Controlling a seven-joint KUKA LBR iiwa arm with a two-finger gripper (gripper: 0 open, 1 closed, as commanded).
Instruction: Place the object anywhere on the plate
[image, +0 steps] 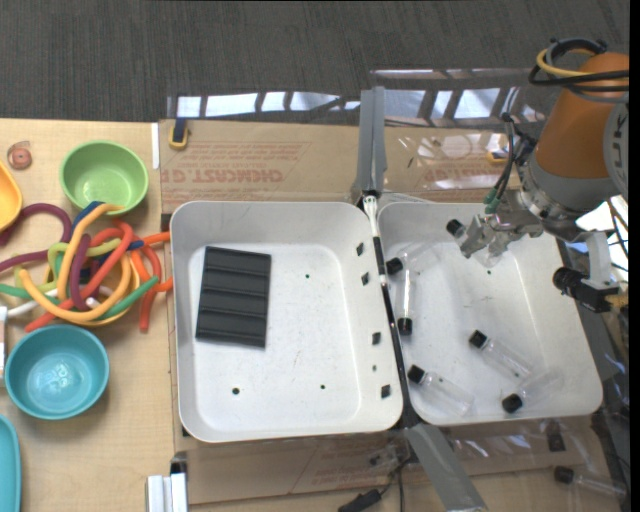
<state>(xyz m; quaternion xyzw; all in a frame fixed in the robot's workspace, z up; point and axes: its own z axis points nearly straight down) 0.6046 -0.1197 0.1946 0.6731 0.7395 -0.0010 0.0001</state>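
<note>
The grey arm with the orange band (585, 125) enters from the right and positions the two-finger gripper (487, 238) above the upper part of the shallow white right bin (580, 330); jaw state cannot be determined, as the fingertips are too small and dark against the bin floor; several clear plastic vials with black caps (498, 352) lie scattered across the right bin floor, apart from the gripper; the flat black ribbed rectangular plate (234, 296) lies in the left part of the shallow white left bin (330, 400); on the wooden bench, a green bowl (104, 177), a teal bowl (56, 371) and tangled coloured cords (95, 270) sit left of the bins
</note>
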